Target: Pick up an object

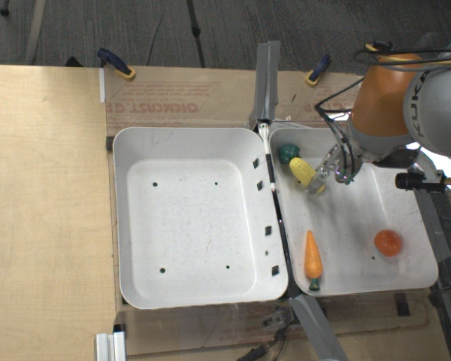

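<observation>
Leftmost, a shallow white bin [192, 216] is seen with only dark specks on its floor. Next to it, the right bin [406, 273] is occupied by a yellow corn cob with a green end [298, 166] near its far left corner, a carrot [313, 256] near its front left edge, and an orange ball [388, 242] toward the right. The gripper [320, 183] is lowered just beside the corn cob; whether its fingers are spread or pressed together cannot be told.

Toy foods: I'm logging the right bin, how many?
3: corn at the back left beside the hand, carrot front left, tomato front right; the arm may hide more.
</observation>
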You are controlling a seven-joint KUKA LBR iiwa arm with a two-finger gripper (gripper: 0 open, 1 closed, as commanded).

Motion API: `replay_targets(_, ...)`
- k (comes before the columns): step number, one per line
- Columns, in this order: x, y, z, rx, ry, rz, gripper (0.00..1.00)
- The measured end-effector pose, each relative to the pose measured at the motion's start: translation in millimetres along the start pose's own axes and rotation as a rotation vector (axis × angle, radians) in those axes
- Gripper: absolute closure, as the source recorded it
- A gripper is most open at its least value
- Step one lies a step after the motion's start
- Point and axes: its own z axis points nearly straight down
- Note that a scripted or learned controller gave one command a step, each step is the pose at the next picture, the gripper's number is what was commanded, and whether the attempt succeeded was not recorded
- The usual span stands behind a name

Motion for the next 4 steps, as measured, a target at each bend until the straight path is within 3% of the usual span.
replay_targets(1, 22.0, 41.5, -134.2, -0.007, -0.009, 0.169, 1.0)
replay_targets(2, -11.3, -63.9, 0.2, -0.005, -0.008, 0.004, 1.0)
replay_targets(3, 22.6, -17.1, -133.5, -0.007, -0.008, 0.321, 1.0)
replay_targets(4, -39.1, -69.6, -131.3, -0.006, -0.01, 0.071, 1.0)
